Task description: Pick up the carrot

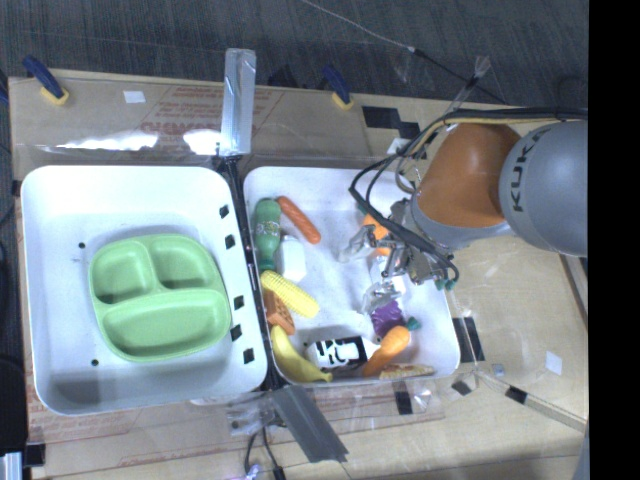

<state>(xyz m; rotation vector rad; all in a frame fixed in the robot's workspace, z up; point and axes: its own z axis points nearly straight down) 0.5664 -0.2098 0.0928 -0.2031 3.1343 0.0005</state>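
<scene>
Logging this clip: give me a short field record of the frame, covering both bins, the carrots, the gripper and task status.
left bin: holds a green divided plate
right bin: toy food, including corn and banana
carrots: one at the far left, one at the near right
gripper: above the right bin, between the carrots
task status: both carrots lie in the bin

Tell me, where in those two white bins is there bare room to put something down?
Left bin: bare floor all round the green tray. Right bin: one small patch between the upper carrot and the gripper; its left wall and lower edge are crowded.
</scene>
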